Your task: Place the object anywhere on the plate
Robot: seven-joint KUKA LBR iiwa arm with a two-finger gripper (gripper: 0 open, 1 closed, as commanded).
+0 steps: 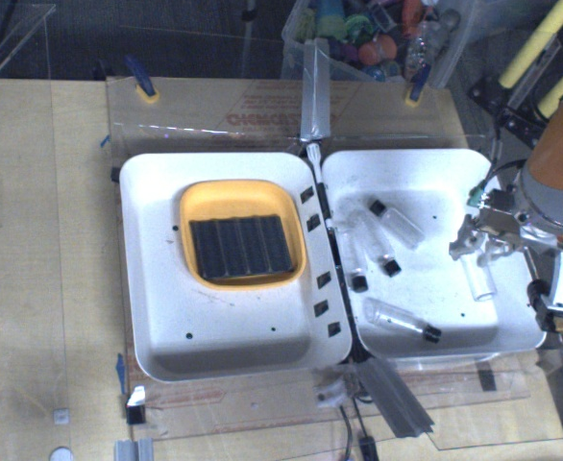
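The fingers seem, as best you can tell, clenched on a clear vial; the yellow plate awaits it.

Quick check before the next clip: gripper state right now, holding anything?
Gripper: over the right side of the right bin, a clear vial visible at its tip; whether it is open or closed cannot be told.

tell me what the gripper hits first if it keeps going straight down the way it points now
Most likely the clear vial right beneath the gripper, in the right bin. Under that is the bin's white floor. Depth is hard to judge from this slanted view, so the gripper may already be touching the vial.
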